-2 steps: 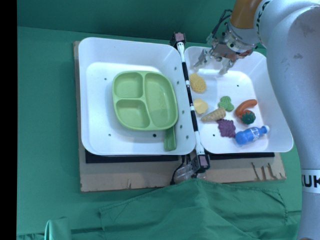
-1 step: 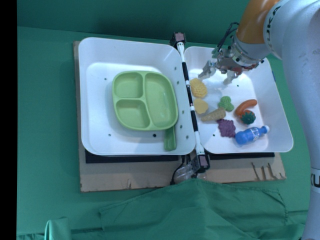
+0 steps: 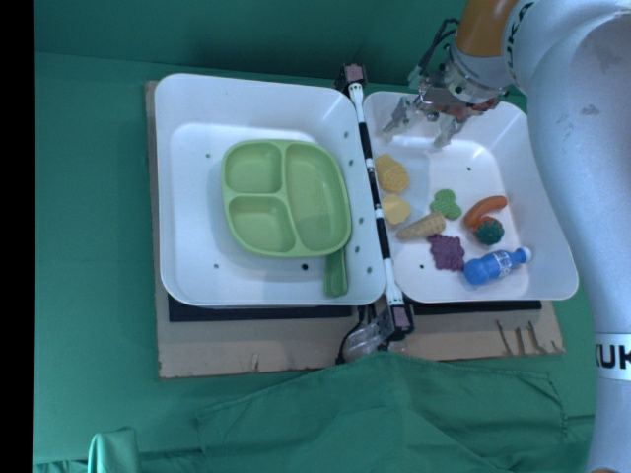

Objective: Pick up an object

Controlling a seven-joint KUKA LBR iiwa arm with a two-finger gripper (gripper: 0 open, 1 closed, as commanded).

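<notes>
My gripper [image 3: 421, 126] hangs over the far end of the right bin [image 3: 513, 146], open, with nothing between its fingers. Toy food lies nearer the camera in that bin: a yellow corn cob [image 3: 391, 173], a pale yellow piece [image 3: 395, 209], a tan carrot-like piece [image 3: 422, 227], a green broccoli [image 3: 446, 203], a red sausage [image 3: 486, 208], a red strawberry [image 3: 489, 231], purple grapes [image 3: 447, 252] and a blue bottle [image 3: 496, 264]. The corn cob is the closest to the gripper, a little below and left of it.
The left bin [image 3: 192, 166] holds a green divided plate [image 3: 286, 197] with a green handle-like piece [image 3: 335, 274] at its near edge. A divider rail [image 3: 373, 195] runs between the bins. Green cloth [image 3: 394, 412] covers the front.
</notes>
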